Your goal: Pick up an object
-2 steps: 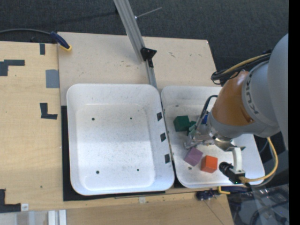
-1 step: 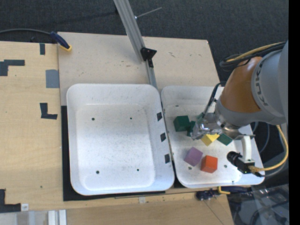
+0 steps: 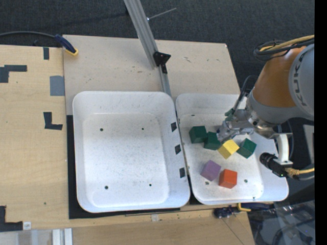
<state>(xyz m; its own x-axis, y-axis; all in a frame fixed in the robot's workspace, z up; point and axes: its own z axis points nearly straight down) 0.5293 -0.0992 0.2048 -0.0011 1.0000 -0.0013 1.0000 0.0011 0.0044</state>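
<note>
Two shallow white bins sit side by side on the pale wooden surface (image 3: 127, 65). The left bin (image 3: 82, 137) is smooth moulded plastic with rounded corners, its floor lightly speckled and marked by a few small dark dots. The right bin (image 3: 204, 106) is of the same make and carries all the blocks, gathered in its middle.

There are six blocks, all matte with blunt edges and cube-like form. A dark green block (image 3: 198, 134) lies furthest toward 9 o'clock, with a second dark green block (image 3: 211, 142) touching it on its 4 o'clock side. A yellow block (image 3: 228, 148) sits tilted just beside that one, and a third green block (image 3: 247, 148) lies at the yellow one's 3 o'clock. Toward 6 o'clock from this row, a purple block (image 3: 210, 170) and an orange block (image 3: 228, 178) rest against each other.

My jaws (image 3: 231, 130) hang over the row, reaching in from 3 o'clock, with my grey and orange arm (image 3: 278, 86) behind them. The yellow block lies at their 6 o'clock, close under the tips; the second green block is at their 8 o'clock. Nothing shows between my fingertips, and I cannot tell whether they stand apart or together.
</note>
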